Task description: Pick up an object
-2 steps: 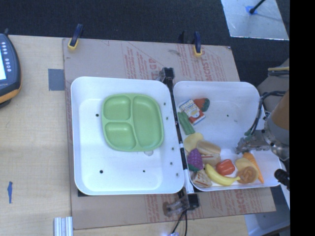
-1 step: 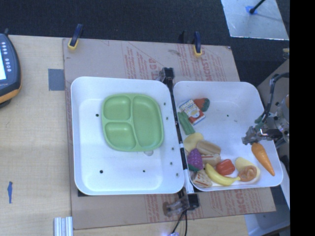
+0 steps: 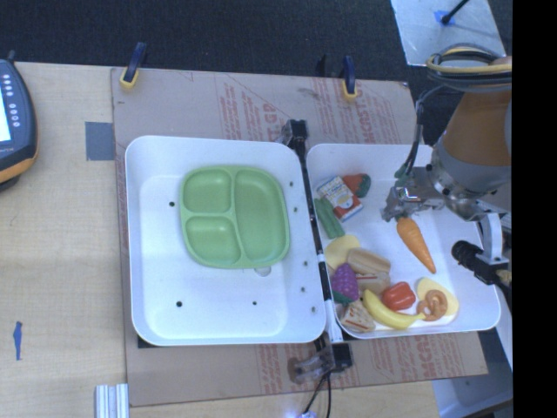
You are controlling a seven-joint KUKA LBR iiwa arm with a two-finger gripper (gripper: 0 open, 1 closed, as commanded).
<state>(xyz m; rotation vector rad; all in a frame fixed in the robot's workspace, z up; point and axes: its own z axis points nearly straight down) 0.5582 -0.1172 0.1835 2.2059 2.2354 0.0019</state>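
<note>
Gripper [image 3: 402, 204], finger state indiscernible, poised at right of frame directly above the leafy top of an orange plastic carrot [image 3: 417, 244], whose long axis runs toward lower right within the right-hand white bin [image 3: 474, 320].

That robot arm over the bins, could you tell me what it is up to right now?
The grey and orange arm has reached into the right bin, which holds a pile of toy food. Its gripper sits right at the top end of the toy carrot; whether it has a hold on it is not clear. The banana and tomato lie nearer the front. The left bin holds a green divided plate.
</note>
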